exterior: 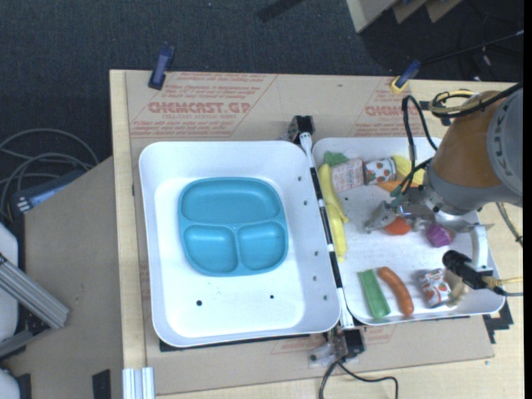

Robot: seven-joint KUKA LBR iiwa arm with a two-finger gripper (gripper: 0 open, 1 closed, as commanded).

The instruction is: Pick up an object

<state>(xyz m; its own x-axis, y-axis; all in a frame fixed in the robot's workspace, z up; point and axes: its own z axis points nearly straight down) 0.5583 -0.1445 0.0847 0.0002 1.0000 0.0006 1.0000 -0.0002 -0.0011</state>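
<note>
Left bin (166, 306) holds a blue divided plate (233, 225); the right bin (366, 312) holds the toy food. Its pincer (384, 218) sits low beside a small red piece (399, 227), spread unreadable. Crowded neighbours could make it close on nothing.

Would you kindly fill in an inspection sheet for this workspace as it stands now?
Surface: wooden bench bearing left bin and right bin.
Job's things: in the right bin, banana, green piece, orange sausage, purple item, small cartons; a red-orange item lies just under the gripper.
Clutter: blue divided tray in the left bin.
Gripper: low over the right bin's middle; grasp unclear.
Cables: black cable along the arm; loops on the floor at left.
Surroundings: dark carpet; blue clamp on the bench edge.
</note>
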